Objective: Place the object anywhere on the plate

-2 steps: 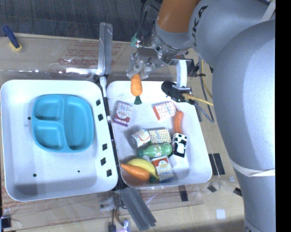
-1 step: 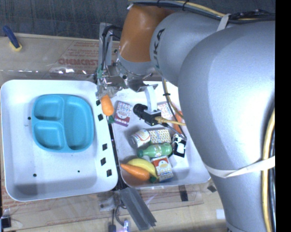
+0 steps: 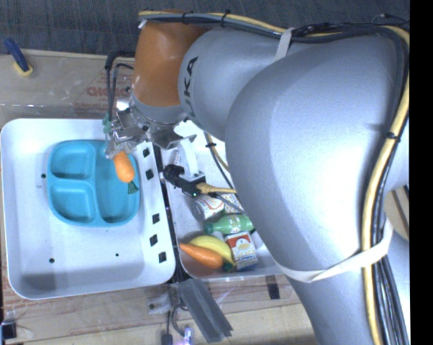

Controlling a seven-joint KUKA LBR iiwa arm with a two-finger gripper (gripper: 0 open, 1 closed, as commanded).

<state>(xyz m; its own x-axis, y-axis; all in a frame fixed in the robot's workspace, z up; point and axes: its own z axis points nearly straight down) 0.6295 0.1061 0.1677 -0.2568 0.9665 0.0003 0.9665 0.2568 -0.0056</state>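
White bin (image 3: 29, 264): small orange carrot (image 3: 123, 167), green-tipped.

Carrot (image 3: 124, 167) over blue plate (image 3: 80, 185) — left bin (image 3: 29, 264)

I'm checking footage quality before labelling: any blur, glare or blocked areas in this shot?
Camera view: the arm looms large and soft-focused, covering most of the right bin; the blue plate and carrot at the gripper read fairly sharp; lighting is even, with mild sheen on the arm.
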